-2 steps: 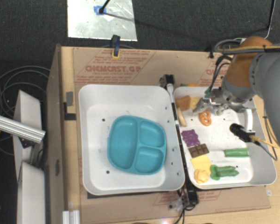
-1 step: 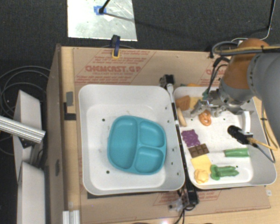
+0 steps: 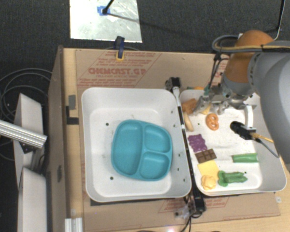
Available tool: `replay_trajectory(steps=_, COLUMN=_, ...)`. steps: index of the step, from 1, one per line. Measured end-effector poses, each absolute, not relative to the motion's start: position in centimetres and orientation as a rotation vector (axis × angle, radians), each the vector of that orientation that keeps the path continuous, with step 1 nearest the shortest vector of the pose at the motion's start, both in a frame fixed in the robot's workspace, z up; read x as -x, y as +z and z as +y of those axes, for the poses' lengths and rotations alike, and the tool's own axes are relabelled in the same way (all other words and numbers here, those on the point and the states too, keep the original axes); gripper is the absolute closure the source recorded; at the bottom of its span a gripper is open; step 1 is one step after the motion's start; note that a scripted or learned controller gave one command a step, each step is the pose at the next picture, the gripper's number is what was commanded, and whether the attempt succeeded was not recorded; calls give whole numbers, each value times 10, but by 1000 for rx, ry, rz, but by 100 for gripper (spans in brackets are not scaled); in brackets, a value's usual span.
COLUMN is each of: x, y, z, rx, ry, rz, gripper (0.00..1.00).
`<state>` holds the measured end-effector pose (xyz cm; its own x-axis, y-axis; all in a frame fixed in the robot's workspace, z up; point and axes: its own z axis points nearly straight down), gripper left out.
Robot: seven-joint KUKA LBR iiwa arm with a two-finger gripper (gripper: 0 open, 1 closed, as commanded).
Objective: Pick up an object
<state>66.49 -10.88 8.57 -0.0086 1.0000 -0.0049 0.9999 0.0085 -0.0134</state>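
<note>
My gripper (image 3: 211,105) hangs over the far end of the right bin (image 3: 273,178), just beyond an orange pretzel-shaped toy (image 3: 212,121). Left of the gripper lie a tan bread toy (image 3: 188,105) and a small hot dog (image 3: 187,123) against the bin's left wall. Nearer the front lie purple grapes (image 3: 196,141), a brown chocolate piece (image 3: 205,155), a yellow cheese slab (image 3: 208,167), a yellow lump (image 3: 208,181), a green pickle-like toy (image 3: 232,178) and a green bar (image 3: 244,157). I see nothing held in the gripper.
The left bin (image 3: 94,105) holds a teal divided plate (image 3: 141,149). A raised divider (image 3: 182,129) runs between the bins. The grey arm (image 3: 275,81) covers the right bin's far right corner. Bare white floor shows around (image 3: 227,139).
</note>
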Motion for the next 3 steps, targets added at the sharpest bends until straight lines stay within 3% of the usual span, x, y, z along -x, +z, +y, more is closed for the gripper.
replay_trajectory(steps=1, x=-651, y=85, z=-130, rx=2223, ry=0, rz=-2222, gripper=0)
replay_trajectory(steps=2, x=-634, y=84, z=-130, rx=2221, ry=1, rz=-2223, gripper=0)
replay_trajectory(steps=3, x=-670, y=86, z=-109, rx=2217, ry=-3, rz=-2232, gripper=0)
